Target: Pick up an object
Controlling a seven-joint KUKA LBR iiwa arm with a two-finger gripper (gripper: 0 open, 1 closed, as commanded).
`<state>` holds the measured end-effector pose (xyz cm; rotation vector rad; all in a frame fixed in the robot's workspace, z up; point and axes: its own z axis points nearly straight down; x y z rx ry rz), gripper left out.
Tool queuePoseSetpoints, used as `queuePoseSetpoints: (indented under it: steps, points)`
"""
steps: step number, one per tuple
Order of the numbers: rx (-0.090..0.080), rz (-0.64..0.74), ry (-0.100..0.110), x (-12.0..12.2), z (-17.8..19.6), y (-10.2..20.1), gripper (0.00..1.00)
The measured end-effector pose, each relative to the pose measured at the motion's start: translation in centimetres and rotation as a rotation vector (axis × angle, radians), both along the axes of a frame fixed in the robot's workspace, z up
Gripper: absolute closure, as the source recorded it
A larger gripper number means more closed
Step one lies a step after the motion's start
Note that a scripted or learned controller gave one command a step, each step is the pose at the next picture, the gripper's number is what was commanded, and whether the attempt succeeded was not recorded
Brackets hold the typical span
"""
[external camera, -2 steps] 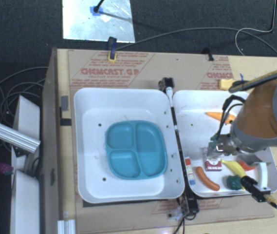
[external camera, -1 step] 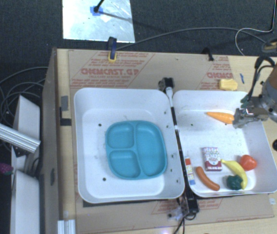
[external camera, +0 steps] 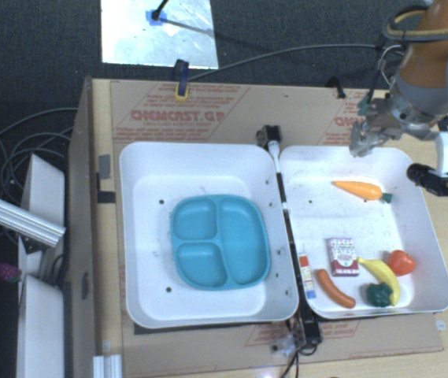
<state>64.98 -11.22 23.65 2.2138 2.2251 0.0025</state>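
Observation:
My gripper (external camera: 361, 146) hangs over the far rim of the right bin (external camera: 424, 235), up and a little left of an orange carrot (external camera: 357, 189) lying in the bin's far half. Nothing shows between its fingers. Near the bin's front lie a small red and white box (external camera: 342, 257), a yellow banana (external camera: 383, 275), a red tomato (external camera: 401, 262), a brown sausage (external camera: 334, 287), a green broccoli piece (external camera: 379, 294) and a small white and blue tube (external camera: 307, 276).
The left bin (external camera: 149, 179) holds a blue divided plate (external camera: 220, 239). A clamp and cable (external camera: 271, 137) sit at the far end of the seam between the bins. A black fitting (external camera: 428, 178) sticks in over the right bin's right rim.

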Motion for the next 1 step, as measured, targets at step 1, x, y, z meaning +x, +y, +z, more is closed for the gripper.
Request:
queuePoseSetpoints:
  steps: [1]
  points:
    - [0.000, -0.003, 0.003, -6.26, -3.15, -3.50, 1.00]
